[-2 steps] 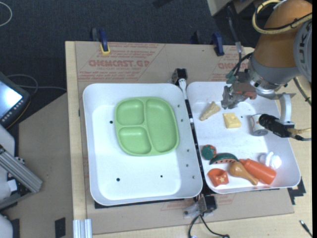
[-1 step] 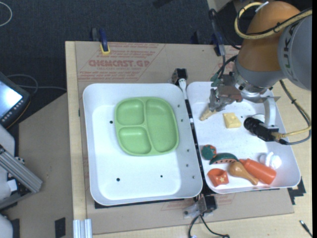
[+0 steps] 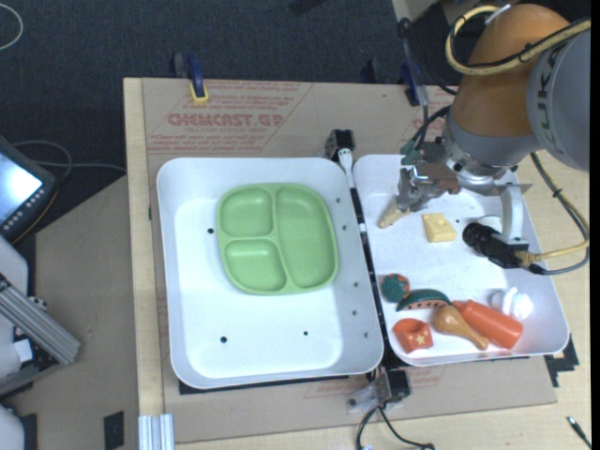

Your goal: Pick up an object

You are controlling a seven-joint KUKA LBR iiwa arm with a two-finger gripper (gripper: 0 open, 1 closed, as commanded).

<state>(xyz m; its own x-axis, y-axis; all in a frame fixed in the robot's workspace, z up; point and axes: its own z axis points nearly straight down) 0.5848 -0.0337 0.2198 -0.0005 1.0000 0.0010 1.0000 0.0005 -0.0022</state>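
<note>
1. Lowest in the frame, along the near edge of the right bin (image 3: 553,340), lies a cluster of toy foods: a red-orange piece (image 3: 412,334) at lower centre, a dark green slice (image 3: 422,299) above it, a tan drumstick-like piece (image 3: 455,322), an orange carrot (image 3: 492,322) and a small white item (image 3: 516,302) furthest right.
2. At left, the left bin (image 3: 187,279) holds a green divided plate (image 3: 277,237), lying flat in its upper middle.
3. Just right of the divider sits a small round red-and-green toy (image 3: 395,286).
4. Higher, in the upper part of the right bin, a pale tan wedge (image 3: 391,217) lies directly below the gripper (image 3: 410,198), which hangs low over it; whether the fingers are spread or closed I cannot tell, and no object is seen held.
5. A yellow cheese-like block (image 3: 438,228) rests just right of the wedge, apart from it.
6. Judging by looks, the wedge is light, stiff plastic, likely smooth and apt to skid; gripping across its narrow sides near the thicker end seems safest.
</note>
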